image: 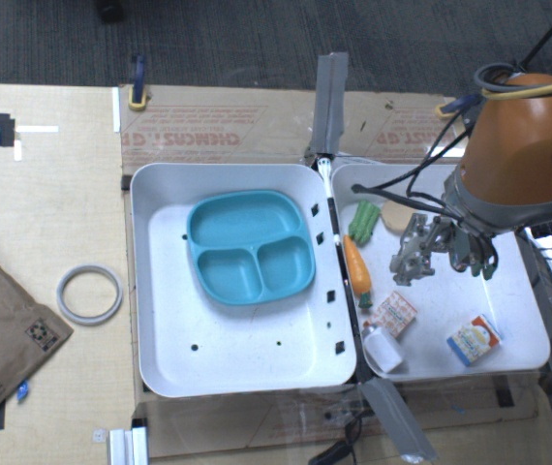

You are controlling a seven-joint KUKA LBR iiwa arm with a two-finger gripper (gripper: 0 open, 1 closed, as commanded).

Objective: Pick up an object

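My gripper [416, 260] hangs over the right bin [533, 352], at the frame's right; whether it is released or clenched, I cannot tell. Candidates lie below: a carrot [357, 265] and green vegetable [364, 219] against the left wall, a small packet [396, 314], a carton [474, 340] (lower right). Descending near that wall risks a collision or a miss.

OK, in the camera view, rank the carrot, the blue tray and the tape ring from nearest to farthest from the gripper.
Measured from the gripper over the right bin:
1. The carrot, at the right bin's left edge, just left of the gripper.
2. The blue tray, in the middle of the left bin.
3. The tape ring, on the bench outside the bins, far left.
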